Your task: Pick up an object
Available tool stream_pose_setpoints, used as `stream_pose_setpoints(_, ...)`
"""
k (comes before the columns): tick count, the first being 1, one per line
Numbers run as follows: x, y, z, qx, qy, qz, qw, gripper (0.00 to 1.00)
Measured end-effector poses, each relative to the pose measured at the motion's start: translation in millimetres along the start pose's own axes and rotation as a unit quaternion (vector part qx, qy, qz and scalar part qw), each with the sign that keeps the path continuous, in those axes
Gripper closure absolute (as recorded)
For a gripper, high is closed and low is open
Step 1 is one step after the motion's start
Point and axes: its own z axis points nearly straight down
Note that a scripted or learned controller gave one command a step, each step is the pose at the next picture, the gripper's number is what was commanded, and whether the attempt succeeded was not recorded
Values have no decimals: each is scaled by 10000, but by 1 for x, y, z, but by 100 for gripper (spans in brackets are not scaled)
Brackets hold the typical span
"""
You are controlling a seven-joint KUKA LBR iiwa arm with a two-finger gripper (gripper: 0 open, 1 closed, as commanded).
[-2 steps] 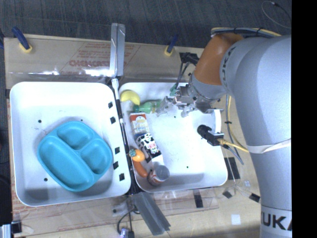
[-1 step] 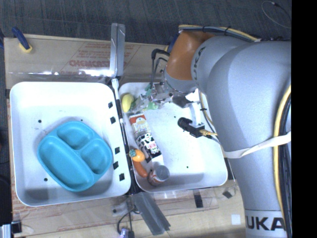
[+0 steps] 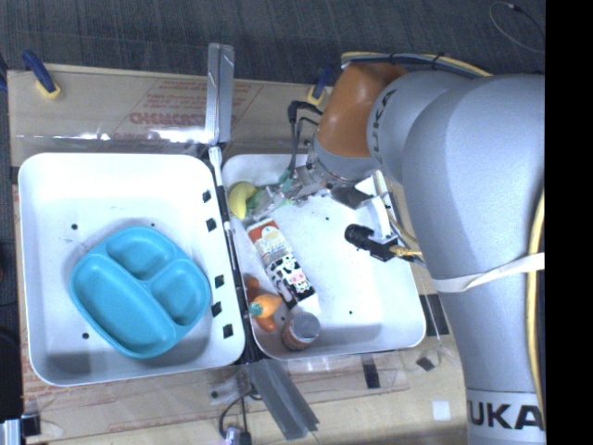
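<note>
You're at the reach step: the gripper (image 3: pixel 295 185) hangs over the right bin's (image 3: pixel 394 327) far-left corner beside the yellow fruit (image 3: pixel 240 198), grip unclear, so lower squarely before closing.

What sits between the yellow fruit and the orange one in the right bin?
In the camera view, a carton lies aslant between the yellow fruit and the orange fruit.

Both bins (image 3: pixel 37 248) are plain white. Left one's got a bright blue divided tray (image 3: pixel 139 290). Right one has a yellow-green fruit (image 3: pixel 240 198), an orange fruit (image 3: pixel 266 310), and a red-white carton (image 3: pixel 281 260) with black cow spots.
</note>
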Motion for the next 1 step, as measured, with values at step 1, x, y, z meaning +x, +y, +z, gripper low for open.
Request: stream_pose_setpoints(1, -3, -2, -10, 23, -30, -8, 10000, 100)
